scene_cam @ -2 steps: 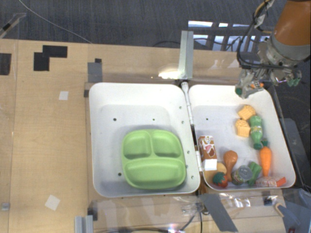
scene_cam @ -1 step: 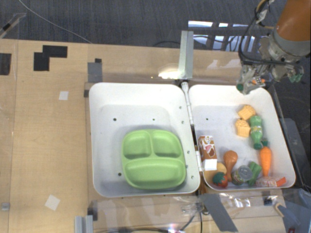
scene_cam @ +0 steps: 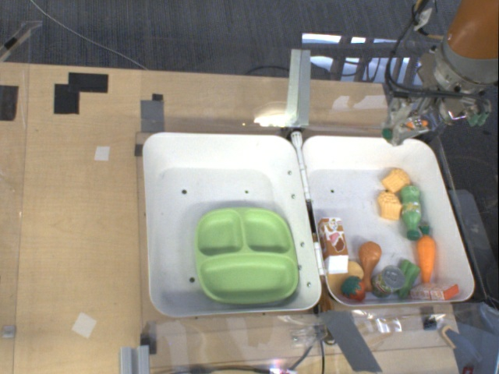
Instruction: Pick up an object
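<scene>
Toy food fills the right bin (scene_cam: pixel 351 170). Two yellow pieces (scene_cam: pixel 396 180) (scene_cam: pixel 389 205) lie by a green vegetable (scene_cam: pixel 411 209) and an orange carrot (scene_cam: pixel 426 257). Along the left wall is a brown carton (scene_cam: pixel 333 236). A brown drumstick (scene_cam: pixel 369 254), a grey can (scene_cam: pixel 387 280), a red-and-green piece (scene_cam: pixel 355 288) and a flat red piece (scene_cam: pixel 437 292) crowd the near edge. My gripper (scene_cam: pixel 405 125) hangs over the bin's far right corner, well above the toys, and I see nothing held in it.
A green divided plate (scene_cam: pixel 245 255) lies in the left bin (scene_cam: pixel 179 170). A metal post (scene_cam: pixel 299 84) rises behind the divider between the bins. Cables hang by the arm's orange band (scene_cam: pixel 472 22) at the upper right.
</scene>
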Robot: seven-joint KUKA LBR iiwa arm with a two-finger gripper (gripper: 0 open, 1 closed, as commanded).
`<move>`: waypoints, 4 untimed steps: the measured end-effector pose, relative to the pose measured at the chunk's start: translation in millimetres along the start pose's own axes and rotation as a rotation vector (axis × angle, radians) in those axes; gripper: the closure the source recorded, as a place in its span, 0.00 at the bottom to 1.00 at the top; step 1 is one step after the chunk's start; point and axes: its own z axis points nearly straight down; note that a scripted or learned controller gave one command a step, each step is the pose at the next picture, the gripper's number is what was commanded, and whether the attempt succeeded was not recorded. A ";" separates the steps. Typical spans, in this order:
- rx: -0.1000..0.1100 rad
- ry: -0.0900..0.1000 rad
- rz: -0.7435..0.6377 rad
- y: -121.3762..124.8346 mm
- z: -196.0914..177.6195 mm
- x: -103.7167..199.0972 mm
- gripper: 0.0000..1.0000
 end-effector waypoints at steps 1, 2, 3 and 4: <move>0.004 -0.012 -0.001 0.1 -14.0 -2.9 1.00; -0.005 0.023 0.172 17.4 -52.7 -15.7 1.00; -0.008 0.034 0.228 19.6 42.0 45.2 1.00; -0.005 0.023 0.102 14.9 29.0 32.0 1.00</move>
